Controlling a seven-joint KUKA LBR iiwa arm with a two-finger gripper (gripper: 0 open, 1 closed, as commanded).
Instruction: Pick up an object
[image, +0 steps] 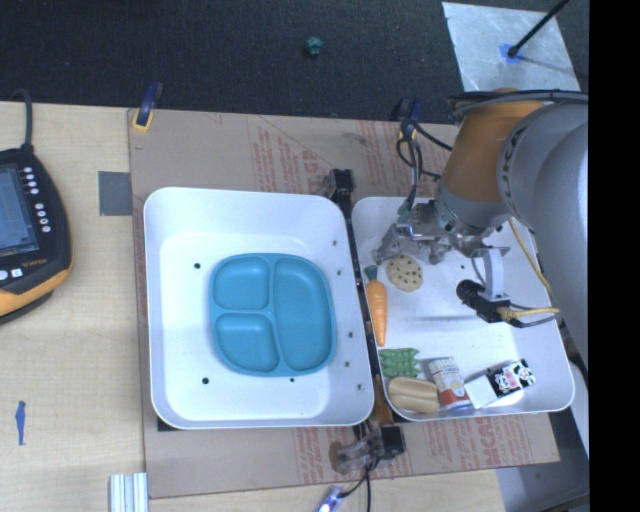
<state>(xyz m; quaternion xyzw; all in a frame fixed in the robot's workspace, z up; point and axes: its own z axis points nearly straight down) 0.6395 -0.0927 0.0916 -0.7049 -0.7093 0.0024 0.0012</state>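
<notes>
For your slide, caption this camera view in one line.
Gripper over the cookie in the right bin; blue plate in the left.

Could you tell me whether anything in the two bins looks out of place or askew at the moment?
Nothing looks spilled or damaged. The carrot lies against the right bin's left wall, the other items crowd its near edge, and the cookie sits just below the gripper. The blue divided plate sits squarely in the left bin.

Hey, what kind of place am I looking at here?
Probably a robotics lab bench set up for grasping trials: a robot arm reaches over two white bins of toy food, like a carrot, and a teach pendant lies on the bench.
</notes>
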